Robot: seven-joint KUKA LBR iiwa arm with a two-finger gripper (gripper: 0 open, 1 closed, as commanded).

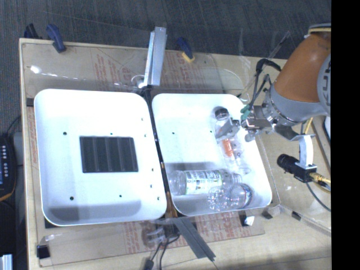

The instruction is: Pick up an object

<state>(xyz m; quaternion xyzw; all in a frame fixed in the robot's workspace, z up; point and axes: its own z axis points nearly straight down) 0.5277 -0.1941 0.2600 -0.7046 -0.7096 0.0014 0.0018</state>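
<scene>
- Left bin (56, 117): dark ribbed rectangular pad (108, 154) lies at its centre.
- Right bin (180, 117): clear plastic bottle (199, 181) with printed label lies on its side near the front wall, a second clear bottle (233, 196) just beside it.
- Arm (301, 77) reaches in over the right bin's far right corner; gripper (247, 122) grip state: cannot tell.
- Small clear bottle (228, 142), orange label, lies just beside gripper.

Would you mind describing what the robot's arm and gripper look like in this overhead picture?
The arm enters from the right as a rounded, bulbous segment with a broad orange band and grey casing beside it. Thin dark cables loop from its wrist area toward the gripper, a small cluster of grey and black metal parts with a green spot at its top. Its details are too small to make out further.
</scene>
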